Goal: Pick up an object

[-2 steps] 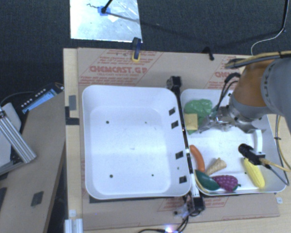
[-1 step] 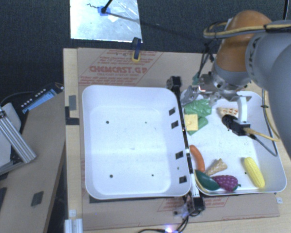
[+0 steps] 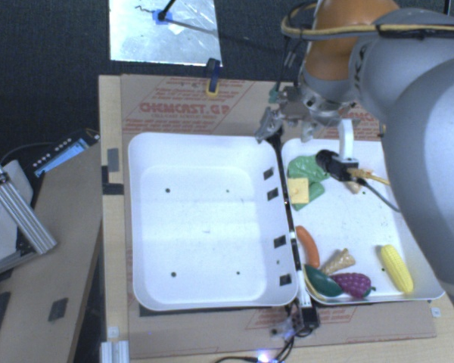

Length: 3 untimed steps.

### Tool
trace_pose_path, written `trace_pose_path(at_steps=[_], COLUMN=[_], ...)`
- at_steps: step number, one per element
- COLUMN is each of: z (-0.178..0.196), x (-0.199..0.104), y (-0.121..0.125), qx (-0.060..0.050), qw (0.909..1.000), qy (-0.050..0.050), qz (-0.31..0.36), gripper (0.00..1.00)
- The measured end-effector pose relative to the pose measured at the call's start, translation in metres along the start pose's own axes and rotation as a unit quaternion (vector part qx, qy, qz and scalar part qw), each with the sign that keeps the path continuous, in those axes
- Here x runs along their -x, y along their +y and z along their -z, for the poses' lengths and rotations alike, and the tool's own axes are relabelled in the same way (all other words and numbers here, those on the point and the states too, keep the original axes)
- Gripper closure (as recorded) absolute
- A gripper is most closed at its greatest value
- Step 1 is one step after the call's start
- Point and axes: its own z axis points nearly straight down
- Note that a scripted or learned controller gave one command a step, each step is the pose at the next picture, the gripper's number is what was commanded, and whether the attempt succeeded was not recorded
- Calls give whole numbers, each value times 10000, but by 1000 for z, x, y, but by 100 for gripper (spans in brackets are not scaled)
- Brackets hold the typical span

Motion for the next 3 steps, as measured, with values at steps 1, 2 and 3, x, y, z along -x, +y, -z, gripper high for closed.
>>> trace_pose_path(at_steps=[1,2,3], z=[9,126,181], x=[4,23,-62], y=[-1,-1,0], qx=[-12,9,-2], qw=[10000,10000,10000], qy=[-11,-7,11], qz=[-4,-33,9], gripper=[100,100,100])
